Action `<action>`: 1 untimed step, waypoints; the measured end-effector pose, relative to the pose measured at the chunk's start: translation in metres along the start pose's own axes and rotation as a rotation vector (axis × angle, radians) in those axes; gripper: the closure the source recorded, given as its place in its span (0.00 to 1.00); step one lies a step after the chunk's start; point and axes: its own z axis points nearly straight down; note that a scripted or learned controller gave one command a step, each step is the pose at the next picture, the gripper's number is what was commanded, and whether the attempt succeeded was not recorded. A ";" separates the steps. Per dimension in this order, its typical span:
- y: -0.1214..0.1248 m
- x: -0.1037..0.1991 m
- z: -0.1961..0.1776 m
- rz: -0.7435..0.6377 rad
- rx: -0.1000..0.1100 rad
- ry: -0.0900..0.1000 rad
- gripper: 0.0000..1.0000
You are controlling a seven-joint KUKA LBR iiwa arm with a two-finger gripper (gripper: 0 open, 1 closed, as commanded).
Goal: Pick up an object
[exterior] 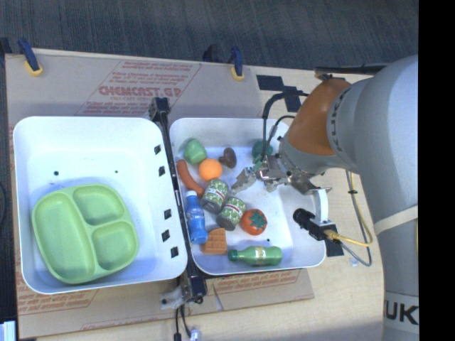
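Down in the right-hand bin [213,126], the gripper [250,177] hangs low over the toys, its metal fingers [242,181] slightly spread with nothing between them. The tips point toward the bin's middle, just above and to the right of two small cans [222,200] that lie side by side, tilted, their long axes running from upper right to lower left. The cans sit right beside the fingertips; whether they touch is hard to tell.

Just beyond the cans, an orange ball [210,170] rests near the bin's upper left, with a green pepper [194,150] above it and a brown mushroom-like piece [228,158] to its right. An orange sausage [188,177] lies slanted along the left wall, and below it a blue bottle [195,219] points up and down the bin. A red tomato [254,221] sits below the gripper, a biscuit-coloured block [215,241] lies at lower left, and a green bottle [256,255] lies flat along the near wall, cap to the left.

Further out, the left-hand bin [43,130] bears a green divided plate [84,231]. The grey arm [370,130] with its orange band [313,123] reaches in from the right.
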 end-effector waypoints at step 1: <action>0.000 0.000 -0.010 -0.003 0.001 -0.001 1.00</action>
